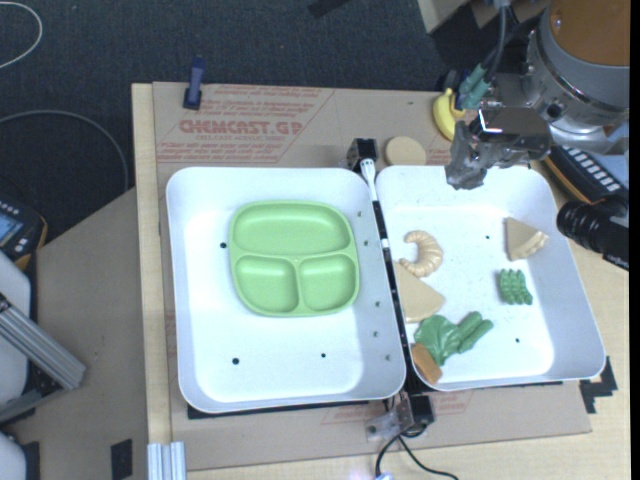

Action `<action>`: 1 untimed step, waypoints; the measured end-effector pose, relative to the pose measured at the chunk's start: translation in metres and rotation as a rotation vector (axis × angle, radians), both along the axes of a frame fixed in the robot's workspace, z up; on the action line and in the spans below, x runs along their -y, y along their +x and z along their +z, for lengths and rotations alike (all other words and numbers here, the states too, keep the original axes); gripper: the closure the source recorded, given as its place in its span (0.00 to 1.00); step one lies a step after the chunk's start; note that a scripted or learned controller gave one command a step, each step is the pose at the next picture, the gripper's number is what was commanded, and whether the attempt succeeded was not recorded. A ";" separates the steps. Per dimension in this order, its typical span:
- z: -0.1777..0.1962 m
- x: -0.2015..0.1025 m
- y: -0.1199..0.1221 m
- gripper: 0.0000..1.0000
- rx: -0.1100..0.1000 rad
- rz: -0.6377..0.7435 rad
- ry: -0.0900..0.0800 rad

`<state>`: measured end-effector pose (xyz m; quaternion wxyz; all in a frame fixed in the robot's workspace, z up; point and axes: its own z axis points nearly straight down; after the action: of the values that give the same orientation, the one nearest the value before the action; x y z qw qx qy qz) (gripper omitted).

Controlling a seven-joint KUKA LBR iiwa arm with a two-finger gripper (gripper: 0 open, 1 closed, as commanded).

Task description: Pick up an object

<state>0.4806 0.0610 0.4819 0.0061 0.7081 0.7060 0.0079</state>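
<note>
**Objects lie loose in the right bin, gripper above its far edge**

Objects for picking sit scattered in the right bin [560, 363], all seen from the one camera looking down at a slant. A pale croissant [423, 251] curls near the bin's left wall, towards the middle. Just below it lies a tan wedge [420, 300], touching the divider side. Beneath that, a leafy green piece [452, 334] stretches diagonally, and a small orange-brown item [426, 366] peeks out at its lower left end, partly covered. A small green ridged piece [514, 287] rests on its own further right, well apart from the croissant. Another tan wedge [522, 238] lies near the right wall, higher up.

The left bin [200, 368] holds a light green divided plate [295, 258] with three compartments, sitting roughly in the centre.

The gripper [468, 173] hangs over the far rim of the right bin, near its upper middle, with the grey arm [580, 58] rising behind it to the upper right. Nothing is seen between its fingers; whether they stand wide or narrow cannot be told from this angle.

Outside the bins, on the brown board [250, 123], a yellow banana-like item [444, 114] and a round beige disc [405, 151] lie just beyond the right bin's far edge. A blue clip [194, 85] sits at the board's far left corner.
</note>
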 end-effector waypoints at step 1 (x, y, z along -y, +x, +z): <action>-0.127 -0.011 -0.003 1.00 -0.033 0.002 -0.005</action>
<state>0.4777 0.0715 0.3549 -0.0039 0.7074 0.7068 -0.0056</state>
